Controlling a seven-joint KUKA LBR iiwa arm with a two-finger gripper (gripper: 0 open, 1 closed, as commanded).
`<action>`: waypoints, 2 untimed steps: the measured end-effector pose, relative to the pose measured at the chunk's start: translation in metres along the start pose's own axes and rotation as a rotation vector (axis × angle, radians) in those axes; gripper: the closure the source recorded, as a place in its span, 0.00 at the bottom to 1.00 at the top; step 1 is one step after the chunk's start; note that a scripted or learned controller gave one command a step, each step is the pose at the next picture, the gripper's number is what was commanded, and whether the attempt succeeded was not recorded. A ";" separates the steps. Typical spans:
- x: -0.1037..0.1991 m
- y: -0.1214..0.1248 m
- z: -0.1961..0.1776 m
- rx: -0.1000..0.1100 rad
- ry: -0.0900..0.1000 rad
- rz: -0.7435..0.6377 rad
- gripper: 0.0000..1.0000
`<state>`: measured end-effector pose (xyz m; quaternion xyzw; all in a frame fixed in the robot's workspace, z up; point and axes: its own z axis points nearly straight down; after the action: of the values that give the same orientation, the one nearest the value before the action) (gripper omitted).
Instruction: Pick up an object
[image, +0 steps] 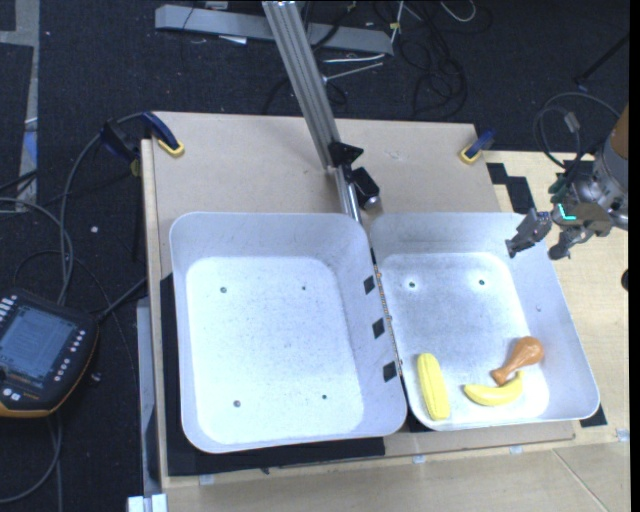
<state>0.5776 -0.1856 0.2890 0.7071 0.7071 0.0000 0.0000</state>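
objects still down, none lifted: yellow corn cob (433, 386), banana (492, 394) and orange drumstick-shaped toy (518, 359), all lying in the right bin (560, 310) toward the worktop's near right corner. corn cob lengthwise close to the bin's inner wall, banana just beside it along the near wall, drumstick toy touching or nearly touching the banana's far end. left bin (190, 250) holding nothing that can be made out.

jaws (549, 237) hovering over the right bin's far right rim, near the worktop's right edge, well apart from all three objects. spread open, two dark fingertips clearly separated, nothing between them.

judged from this: task barely begun. no grasp, no contact. left to do: travel toward the near right corner, line up over one object, descend, close, lift clear. tight grouping of banana and drumstick toy likely awkward; corn cob probably the cleaner pick, lying more on its own.
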 end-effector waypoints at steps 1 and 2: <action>0.000 0.000 0.000 0.000 0.000 0.000 0.00; -0.004 0.002 0.062 0.005 0.001 0.000 0.00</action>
<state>0.5792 -0.1897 0.2269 0.7072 0.7070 -0.0015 -0.0023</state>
